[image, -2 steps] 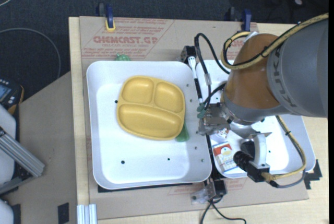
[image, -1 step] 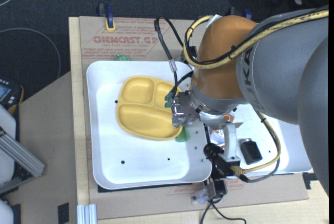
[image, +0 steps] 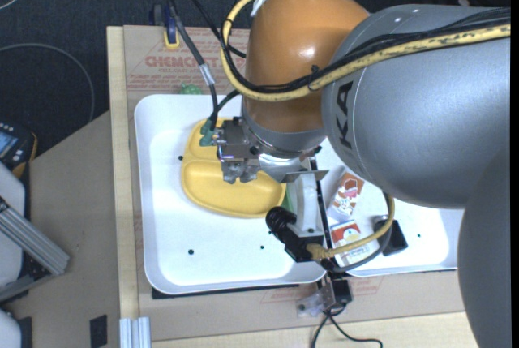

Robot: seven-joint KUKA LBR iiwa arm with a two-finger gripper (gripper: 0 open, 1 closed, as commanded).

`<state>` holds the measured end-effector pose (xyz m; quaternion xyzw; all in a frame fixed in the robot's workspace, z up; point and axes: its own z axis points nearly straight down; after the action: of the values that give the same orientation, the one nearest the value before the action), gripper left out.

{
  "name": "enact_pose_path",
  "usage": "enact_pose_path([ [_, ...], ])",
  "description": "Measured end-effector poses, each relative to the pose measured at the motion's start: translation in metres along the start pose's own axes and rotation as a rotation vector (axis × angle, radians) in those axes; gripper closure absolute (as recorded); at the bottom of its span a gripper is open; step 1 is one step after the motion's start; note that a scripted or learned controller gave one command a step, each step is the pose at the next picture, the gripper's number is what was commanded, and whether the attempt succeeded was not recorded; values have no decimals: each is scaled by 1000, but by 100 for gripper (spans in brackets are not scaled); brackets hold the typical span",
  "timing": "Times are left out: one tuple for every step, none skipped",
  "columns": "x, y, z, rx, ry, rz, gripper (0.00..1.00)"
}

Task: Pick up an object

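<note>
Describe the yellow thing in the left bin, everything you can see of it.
The yellow object is smooth, rounded and matte, plastic or rubber by its look, shaped like a thick curved lump. It lies flat on the floor of the left white bin, toward the bin's middle. The arm's wrist and its hardware cover its upper part, so its full outline cannot be made out. Whether the hardware touches it cannot be told. A bit of green shows at its upper edge.

A robotics lab: bench (image: 122, 176) with white bins (image: 162, 241) (loose cabling).
</note>
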<state>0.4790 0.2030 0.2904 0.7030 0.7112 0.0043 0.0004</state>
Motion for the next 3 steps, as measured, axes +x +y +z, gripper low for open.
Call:
enact_pose_path([
  [-19,-1,29,13,-7,14,100],
  [-119,-2,31,11,-8,22,100],
  [-108,1,-114,-11,-1,8,100],
])
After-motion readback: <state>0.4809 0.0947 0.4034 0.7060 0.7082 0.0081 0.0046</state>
